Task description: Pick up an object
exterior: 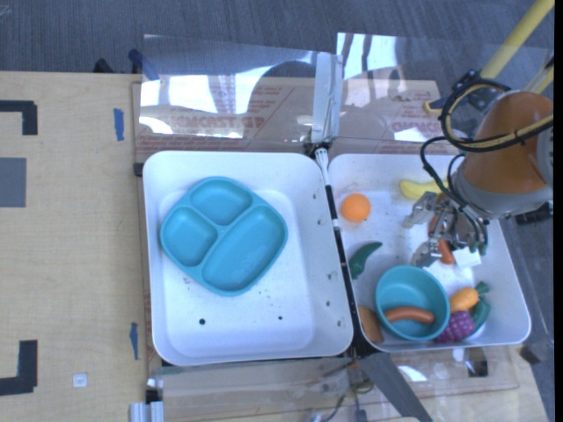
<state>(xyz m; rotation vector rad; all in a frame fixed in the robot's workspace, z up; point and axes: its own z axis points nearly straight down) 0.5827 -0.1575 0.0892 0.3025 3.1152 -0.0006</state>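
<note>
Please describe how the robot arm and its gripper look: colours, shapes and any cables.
The arm is a thick, rounded body with a broad orange band above a grey wrist section. Black cables loop around it in curves on the upper side. The gripper below is small, made of silver-grey metal parts with a little orange-red detail. I cannot read any markings on it.

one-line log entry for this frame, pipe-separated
arm: over right bin | gripper: low, above blue bowl | grasp: unclear | bowl: holds sausage | left bin: blue divided plate
</note>
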